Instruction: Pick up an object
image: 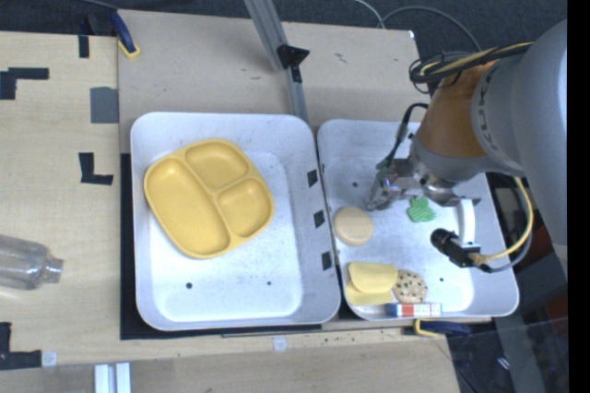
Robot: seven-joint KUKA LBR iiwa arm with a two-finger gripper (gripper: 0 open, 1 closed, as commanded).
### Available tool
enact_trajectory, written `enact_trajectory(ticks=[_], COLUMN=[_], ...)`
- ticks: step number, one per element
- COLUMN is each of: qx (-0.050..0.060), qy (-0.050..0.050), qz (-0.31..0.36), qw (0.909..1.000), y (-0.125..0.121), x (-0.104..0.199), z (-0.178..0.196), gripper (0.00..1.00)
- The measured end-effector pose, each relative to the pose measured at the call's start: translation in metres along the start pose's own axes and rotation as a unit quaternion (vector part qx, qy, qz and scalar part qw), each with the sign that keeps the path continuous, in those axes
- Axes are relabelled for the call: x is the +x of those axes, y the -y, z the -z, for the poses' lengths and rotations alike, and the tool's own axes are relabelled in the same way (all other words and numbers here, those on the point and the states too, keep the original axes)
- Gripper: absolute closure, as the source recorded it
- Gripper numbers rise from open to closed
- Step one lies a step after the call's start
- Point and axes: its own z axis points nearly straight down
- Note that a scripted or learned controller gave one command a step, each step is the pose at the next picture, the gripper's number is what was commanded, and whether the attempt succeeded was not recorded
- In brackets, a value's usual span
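Note:
My gripper (381, 193) hangs low over the middle of the right bin (359, 142), pointing left and down. Just below its tip lies a round beige bun-like object (352, 226). A small green object (421, 211) sits right of the gripper, partly behind the wrist. At the bin's front lie a yellow block (371, 281), a speckled cookie (409, 287) and a red, white and blue stick (415, 310). Nothing is visibly between the fingers.
The left bin (221, 290) holds a yellow divided plate (208, 196). A metal pole (261, 4) slants across the bench behind the bins. A clear plastic bottle (28, 262) lies at the far left. Black cables loop around the arm on the right.

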Motion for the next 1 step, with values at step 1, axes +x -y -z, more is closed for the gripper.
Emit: enact_trajectory(ticks=[1], qx=[0.004], qy=[-0.001], qz=[0.000], qw=[1.0000], y=[0.0618], x=[0.0121], z=[0.0205], gripper=[1.00])
